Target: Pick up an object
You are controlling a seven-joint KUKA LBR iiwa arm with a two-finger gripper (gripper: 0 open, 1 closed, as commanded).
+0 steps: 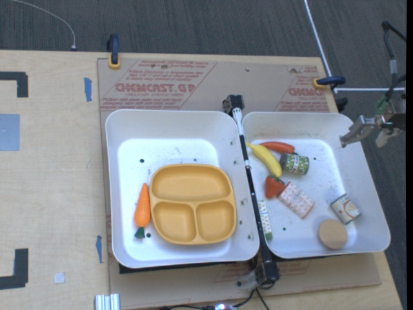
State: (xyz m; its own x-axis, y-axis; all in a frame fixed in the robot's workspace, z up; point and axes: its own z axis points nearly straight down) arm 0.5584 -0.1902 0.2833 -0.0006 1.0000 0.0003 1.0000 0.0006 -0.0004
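Note:
The right bin (pixel 368 192) holds a yellow banana (pixel 268 159), a red chili pepper (pixel 279 146), a green can (pixel 295 165), a red strawberry (pixel 274 186), a pink and white wafer block (pixel 297 199), a small white carton (pixel 345 208) and a tan round disc (pixel 333 234). In the left bin (pixel 122 173) an orange carrot (pixel 142 206) lies beside a yellow divided plate (pixel 192 202). My gripper (pixel 362 129) sits at the far right, over the right bin's upper right rim, above and apart from every object.
A dark ridge (pixel 248 173) runs between the two bins. Blue clamps (pixel 113 49) (pixel 329 81) pin the brown board at the back. A thin white rod (pixel 316 31) slants across the upper right. The bench's wooden top (pixel 45 173) lies to the left.

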